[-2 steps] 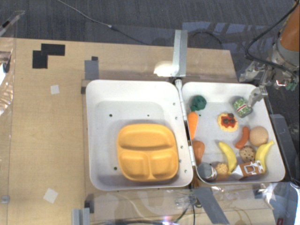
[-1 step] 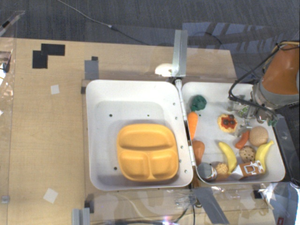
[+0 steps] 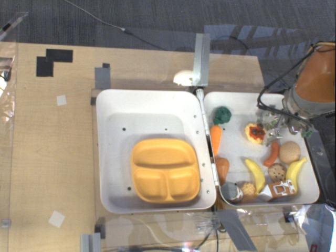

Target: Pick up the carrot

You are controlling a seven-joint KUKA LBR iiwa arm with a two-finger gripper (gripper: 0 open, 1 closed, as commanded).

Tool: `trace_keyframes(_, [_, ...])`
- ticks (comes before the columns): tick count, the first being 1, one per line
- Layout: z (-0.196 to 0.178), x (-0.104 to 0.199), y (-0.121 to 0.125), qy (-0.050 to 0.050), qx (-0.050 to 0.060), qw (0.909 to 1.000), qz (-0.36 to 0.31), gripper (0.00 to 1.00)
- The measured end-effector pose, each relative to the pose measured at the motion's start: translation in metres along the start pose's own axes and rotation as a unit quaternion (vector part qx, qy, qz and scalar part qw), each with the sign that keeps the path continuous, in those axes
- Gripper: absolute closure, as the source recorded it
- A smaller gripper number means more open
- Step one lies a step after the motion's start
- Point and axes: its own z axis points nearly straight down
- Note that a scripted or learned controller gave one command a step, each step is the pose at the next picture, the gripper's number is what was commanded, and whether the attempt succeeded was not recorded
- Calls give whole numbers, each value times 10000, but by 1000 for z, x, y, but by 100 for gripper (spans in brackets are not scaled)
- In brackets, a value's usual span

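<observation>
The carrot (image 3: 215,139) is orange and tapered. It lies along the left wall of the right bin (image 3: 313,193), just below a dark green toy vegetable (image 3: 222,114), with its thin end pointing toward the front. My gripper (image 3: 282,126) hangs over the right half of that bin, well to the right of the carrot, above a red and yellow toy pastry (image 3: 255,133) and a sausage (image 3: 272,154). Nothing shows in its grasp. The orange band of the arm (image 3: 318,80) rises behind it.
The right bin is crowded: two bananas (image 3: 255,175), a round bun (image 3: 289,152), a cookie (image 3: 276,171), a small carton (image 3: 281,189), a tin (image 3: 231,192) and a brown-orange toy (image 3: 222,168) just below the carrot. The left bin (image 3: 113,140) holds a yellow divided plate (image 3: 165,169).
</observation>
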Motion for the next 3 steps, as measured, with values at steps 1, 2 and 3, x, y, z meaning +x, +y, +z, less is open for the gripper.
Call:
trace_keyframes(1, [-72,33,1,60,-33,9826,-1855,100])
trace_keyframes(2, [-114,7,-1,60,-57,9379,-3468,100])
trace_keyframes(3, [-119,75,-3,75,-82,8816,-4719,100])
